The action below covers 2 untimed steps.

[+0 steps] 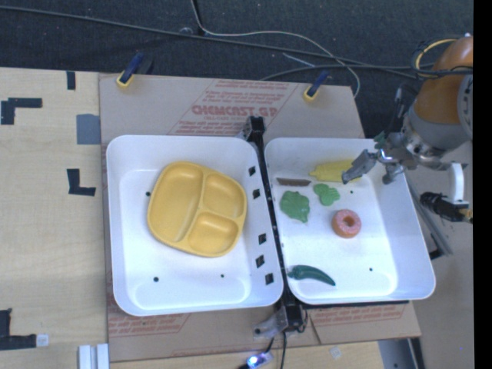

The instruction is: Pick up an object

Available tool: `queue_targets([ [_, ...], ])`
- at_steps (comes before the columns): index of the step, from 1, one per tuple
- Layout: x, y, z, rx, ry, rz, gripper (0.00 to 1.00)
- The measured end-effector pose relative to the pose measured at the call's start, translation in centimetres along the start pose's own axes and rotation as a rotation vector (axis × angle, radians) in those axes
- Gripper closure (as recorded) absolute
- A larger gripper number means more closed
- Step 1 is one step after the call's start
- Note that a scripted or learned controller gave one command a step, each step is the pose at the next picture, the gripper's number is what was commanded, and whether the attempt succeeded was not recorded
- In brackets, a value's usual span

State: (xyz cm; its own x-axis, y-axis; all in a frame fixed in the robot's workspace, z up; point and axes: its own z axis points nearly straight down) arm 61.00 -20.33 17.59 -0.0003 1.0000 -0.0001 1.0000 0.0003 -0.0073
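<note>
Camera view: the yellow banana-shaped piece point(330, 171) lies flat near the far wall of the right bin point(400, 241). The gripper point(367, 167) sits just beside its right end, fingers spread, gripping nothing. Two green pieces point(294, 204) point(327, 194), a pink doughnut point(347, 224), a brown stick point(292, 181) and a dark green pepper point(311, 274) lie nearby. The left bin point(127, 229) holds a yellow divided plate point(197, 208).

Cardboard sheet point(231, 102): it carried red printed lettering above the two bins, and the big line looked like "CHEMCAST GP", though the letters were small and not fully sure.
Smaller red lines around it: they were too blurred to read.
Lower cardboard edge point(146, 323): there was more red print below the left bin, but it could not be read.
Other things: no readable text was on them.
</note>
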Motion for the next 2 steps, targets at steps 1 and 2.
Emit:
queue_targets([
  [1, -0.6, 0.0, 4.6, -0.002, -0.001, 0.000, 0.00],
  [2, -0.6, 0.1, 9.1, -0.008, -0.002, -0.001, 0.00],
])
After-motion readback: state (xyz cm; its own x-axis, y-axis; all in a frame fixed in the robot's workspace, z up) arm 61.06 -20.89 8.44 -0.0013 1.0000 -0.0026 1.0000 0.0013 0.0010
